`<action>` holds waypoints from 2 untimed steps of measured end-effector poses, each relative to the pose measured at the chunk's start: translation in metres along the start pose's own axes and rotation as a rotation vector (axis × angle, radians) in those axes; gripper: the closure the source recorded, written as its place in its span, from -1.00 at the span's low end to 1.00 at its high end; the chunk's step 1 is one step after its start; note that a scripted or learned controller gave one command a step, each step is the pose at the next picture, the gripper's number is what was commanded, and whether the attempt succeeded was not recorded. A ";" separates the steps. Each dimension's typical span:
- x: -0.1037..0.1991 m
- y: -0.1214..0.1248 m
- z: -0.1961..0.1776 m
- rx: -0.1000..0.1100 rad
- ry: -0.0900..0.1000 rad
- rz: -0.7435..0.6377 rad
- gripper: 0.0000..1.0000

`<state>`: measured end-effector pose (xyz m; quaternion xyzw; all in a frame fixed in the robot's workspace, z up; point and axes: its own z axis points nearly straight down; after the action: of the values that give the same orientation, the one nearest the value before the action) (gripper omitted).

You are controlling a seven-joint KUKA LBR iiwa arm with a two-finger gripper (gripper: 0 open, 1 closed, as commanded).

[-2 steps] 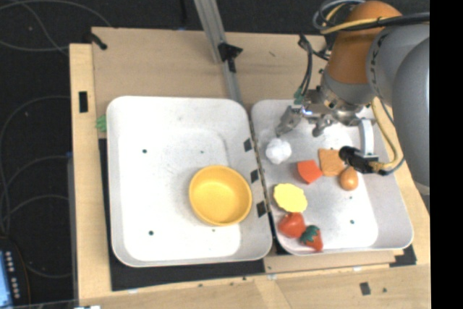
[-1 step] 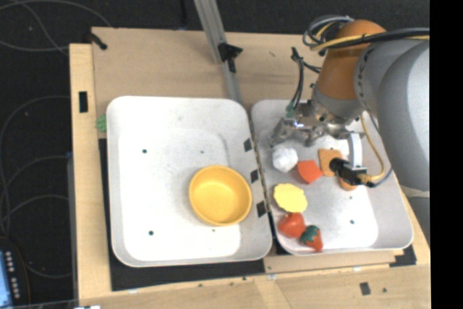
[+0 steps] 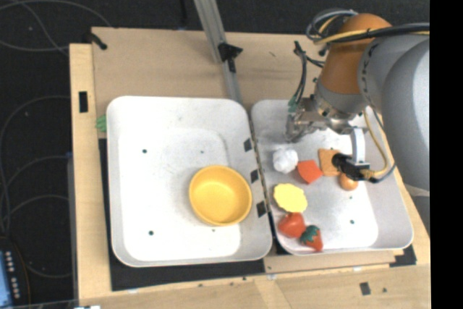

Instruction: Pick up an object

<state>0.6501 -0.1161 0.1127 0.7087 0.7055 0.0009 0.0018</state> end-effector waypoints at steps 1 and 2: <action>-0.002 0.003 -0.043 -0.001 0.002 0.000 1.00; -0.008 0.005 -0.108 -0.005 0.000 -0.001 1.00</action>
<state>0.6543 -0.1238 0.2205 0.7085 0.7057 0.0026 0.0033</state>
